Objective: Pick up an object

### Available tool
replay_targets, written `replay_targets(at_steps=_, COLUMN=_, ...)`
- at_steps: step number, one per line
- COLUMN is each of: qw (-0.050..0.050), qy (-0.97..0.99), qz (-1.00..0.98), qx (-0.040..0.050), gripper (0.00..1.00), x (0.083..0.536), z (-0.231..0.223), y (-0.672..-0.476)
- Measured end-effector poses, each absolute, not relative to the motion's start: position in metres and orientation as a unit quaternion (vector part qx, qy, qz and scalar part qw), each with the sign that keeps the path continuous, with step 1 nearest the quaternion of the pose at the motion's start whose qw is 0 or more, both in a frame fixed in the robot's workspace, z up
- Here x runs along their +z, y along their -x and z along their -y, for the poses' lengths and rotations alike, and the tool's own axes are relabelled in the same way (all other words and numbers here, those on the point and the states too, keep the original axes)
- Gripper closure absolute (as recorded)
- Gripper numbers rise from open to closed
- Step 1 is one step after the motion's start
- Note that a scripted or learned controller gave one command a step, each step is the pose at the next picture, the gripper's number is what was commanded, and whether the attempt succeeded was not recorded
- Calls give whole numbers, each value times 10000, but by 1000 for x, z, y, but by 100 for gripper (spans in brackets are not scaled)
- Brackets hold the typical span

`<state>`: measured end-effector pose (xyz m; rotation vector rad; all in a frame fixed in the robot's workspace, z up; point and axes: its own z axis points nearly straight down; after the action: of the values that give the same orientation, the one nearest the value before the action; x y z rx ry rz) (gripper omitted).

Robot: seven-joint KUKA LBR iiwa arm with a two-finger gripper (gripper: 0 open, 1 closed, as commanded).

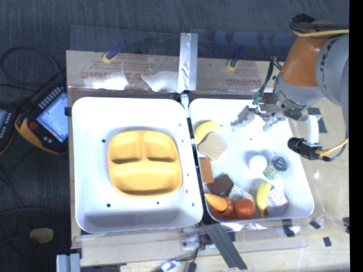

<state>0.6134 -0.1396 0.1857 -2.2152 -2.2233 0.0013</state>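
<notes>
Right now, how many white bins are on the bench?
2: the left bin holds a yellow tray; the right bin holds the food items.

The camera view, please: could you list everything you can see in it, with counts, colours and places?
bins: two, white, side by side on the bench.
tray: one, yellow, three compartments, in the left bin.
banana: one, yellow, near the right bin's front.
tomato: one, red, right bin's front edge.
carrot: one, orange, left of the tomato.
white ball: one, middle of the right bin.
brown block: one, beside the divider.
pendant: one, orange and black, left of the bench.
gripper: one, jaws spread, over the right bin's back.
</notes>
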Motion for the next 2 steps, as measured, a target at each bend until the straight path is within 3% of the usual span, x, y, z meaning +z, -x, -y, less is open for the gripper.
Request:
replay_targets(at_steps=1, qw=-1, qy=6958, qz=7183, qx=24, gripper=0, x=99, z=111, y=-650)
replay_targets(at_steps=2, qw=-61, qy=6479, qz=7617, qx=-31, gripper=0, x=90, z=99, y=-590)
